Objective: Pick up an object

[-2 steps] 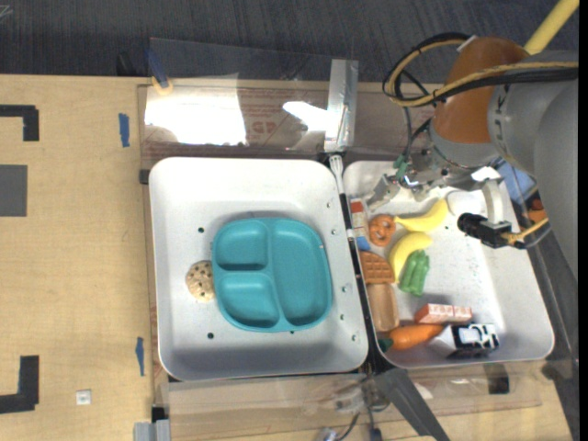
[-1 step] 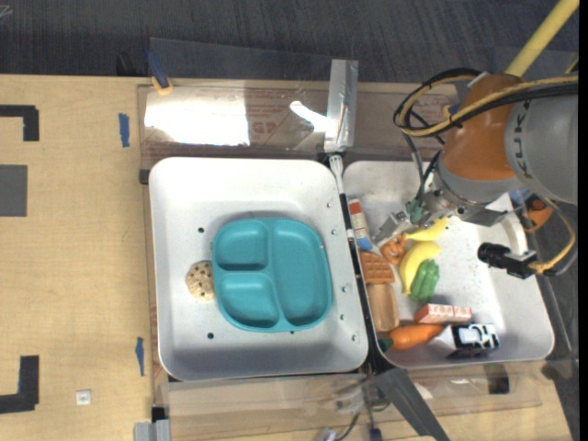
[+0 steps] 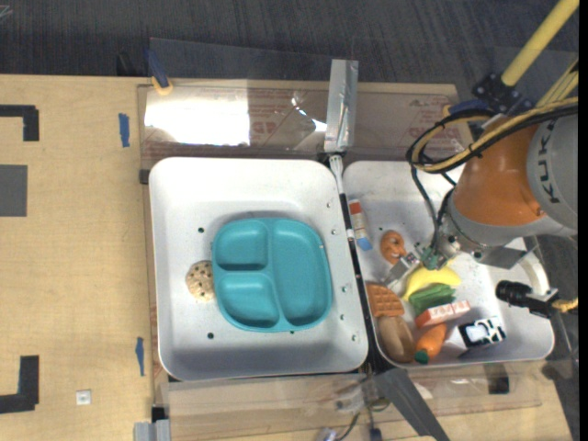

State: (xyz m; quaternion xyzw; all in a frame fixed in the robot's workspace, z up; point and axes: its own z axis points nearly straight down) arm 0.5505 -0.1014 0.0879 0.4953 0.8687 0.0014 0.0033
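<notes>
I cannot tell whether the gripper (image 3: 424, 257) is gripping anything; it is reaching down into the right bin (image 3: 528, 343), just above the banana (image 3: 430, 278). Around it I am seeing a pretzel (image 3: 393, 243), a carrot (image 3: 429, 342) and bread (image 3: 387, 300). The left bin (image 3: 175, 200) is holding a teal tray (image 3: 273, 273) beside a cookie (image 3: 199, 279).

A pale wooden bench (image 3: 73, 246) carries two shallow white bins side by side: the left bin (image 3: 175, 200) toward its middle, the right bin (image 3: 533, 338) at its right edge. Black squares and blue tape mark its left side.
</notes>
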